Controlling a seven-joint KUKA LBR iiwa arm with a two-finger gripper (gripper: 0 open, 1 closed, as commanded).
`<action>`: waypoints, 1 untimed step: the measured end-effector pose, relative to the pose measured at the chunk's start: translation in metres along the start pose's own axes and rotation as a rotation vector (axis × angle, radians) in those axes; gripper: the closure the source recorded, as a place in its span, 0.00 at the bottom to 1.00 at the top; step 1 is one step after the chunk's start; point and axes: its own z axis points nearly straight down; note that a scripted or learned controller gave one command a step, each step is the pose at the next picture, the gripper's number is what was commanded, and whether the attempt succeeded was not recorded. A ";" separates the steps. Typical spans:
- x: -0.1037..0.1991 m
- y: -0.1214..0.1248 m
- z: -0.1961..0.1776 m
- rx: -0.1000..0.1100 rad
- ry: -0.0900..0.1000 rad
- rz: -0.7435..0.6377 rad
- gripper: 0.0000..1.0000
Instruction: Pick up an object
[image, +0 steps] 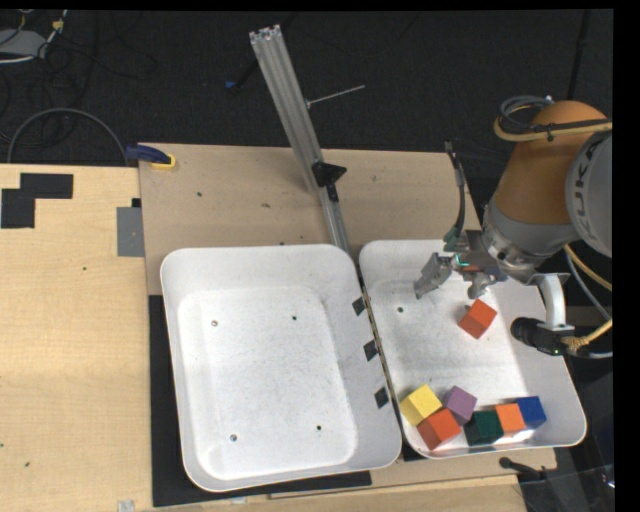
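My gripper (455, 283) hangs over the back part of the right bin (400, 258), open, with nothing between its fingers. One finger (432, 275) points left, the other (478, 290) points down. An orange-red cube (478, 319) lies tilted on the bin floor just below the right finger, outside the gap. Along the bin's front edge sits a cluster of cubes: yellow (422, 402), red (438, 428), purple (460, 402), green (484, 427), orange (511, 417) and blue (531, 410).
The left bin (200, 262) lies beside the right one, with black clips (368, 349) along the shared wall. A slanted aluminium rail (296, 120) rises behind the bins. Cables (545, 335) hang at the arm's right.
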 end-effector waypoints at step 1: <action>-0.002 0.000 -0.010 0.000 0.001 0.004 1.00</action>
